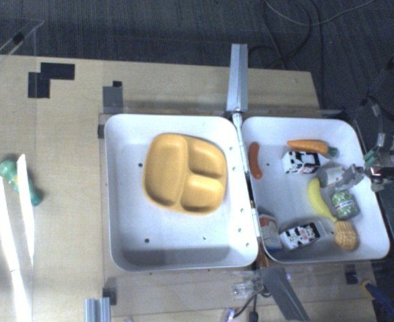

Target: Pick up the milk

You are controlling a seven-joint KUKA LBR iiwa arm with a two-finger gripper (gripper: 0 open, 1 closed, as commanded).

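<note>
Two small cartons with black-and-white cow patches lie in the right bin point(364, 136). One milk carton point(301, 162) lies near the bin's middle, just below a carrot point(308, 145). The other milk carton point(300, 235) lies by the front wall. My gripper point(337, 176) reaches in from the right, low over the bin, just right of the upper carton and above a banana point(319, 200). It is apart from both cartons, and nothing shows in its grasp.
A sausage point(254, 160) lies along the right bin's left wall. A green-labelled jar point(344, 204), a round cookie point(346, 235) and a can point(268, 228) crowd the front part. The left bin point(123, 200) holds a yellow divided plate point(185, 173).
</note>
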